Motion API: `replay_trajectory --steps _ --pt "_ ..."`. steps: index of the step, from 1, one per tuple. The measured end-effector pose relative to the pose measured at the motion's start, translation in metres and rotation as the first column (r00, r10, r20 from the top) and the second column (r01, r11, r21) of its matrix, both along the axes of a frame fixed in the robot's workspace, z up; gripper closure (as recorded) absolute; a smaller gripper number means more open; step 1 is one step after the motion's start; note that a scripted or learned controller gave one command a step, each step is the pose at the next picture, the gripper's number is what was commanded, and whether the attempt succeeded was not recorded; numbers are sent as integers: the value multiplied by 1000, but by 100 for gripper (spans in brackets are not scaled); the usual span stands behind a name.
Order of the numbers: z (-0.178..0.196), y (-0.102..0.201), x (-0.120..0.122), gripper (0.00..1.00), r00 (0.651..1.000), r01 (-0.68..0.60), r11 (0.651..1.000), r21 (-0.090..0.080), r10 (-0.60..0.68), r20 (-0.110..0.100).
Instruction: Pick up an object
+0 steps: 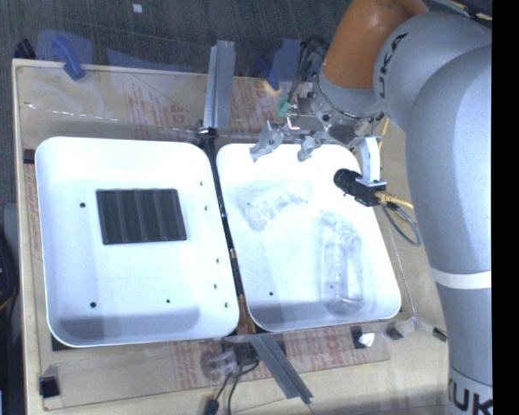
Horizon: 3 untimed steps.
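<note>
Two clear plastic things lie in the right bin [268,314]: a crumpled transparent piece [272,201] near its middle left, and a clear bottle [342,262] lying lengthwise toward the right front. My gripper [284,149] hangs over the far edge of the right bin, above and behind the crumpled piece. Its two grey fingers [261,148] stand apart, open, with nothing between them. The left bin [60,318] holds a dark ribbed rectangular block [141,215] lying flat at its centre.
The grey arm with its orange band [368,33] fills the right side, reaching over the right bin's far right corner. A metal divider bar [218,85] rises behind the gap between the bins. A black cable stub [356,185] juts over the right bin.
</note>
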State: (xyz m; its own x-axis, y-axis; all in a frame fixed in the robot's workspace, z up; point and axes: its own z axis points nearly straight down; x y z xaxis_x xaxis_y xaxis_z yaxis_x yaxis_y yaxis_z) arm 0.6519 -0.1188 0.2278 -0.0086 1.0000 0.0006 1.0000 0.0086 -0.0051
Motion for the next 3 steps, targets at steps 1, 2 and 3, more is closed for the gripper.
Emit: replay_trajectory --steps 1,2,3 --pt "11 9 -13 0 1000 13 1000 0 -13 -1" --pt "14 3 -50 0 908 419 908 -2 -419 -2" --pt "41 -71 -75 0 916 401 916 -1 -401 4"
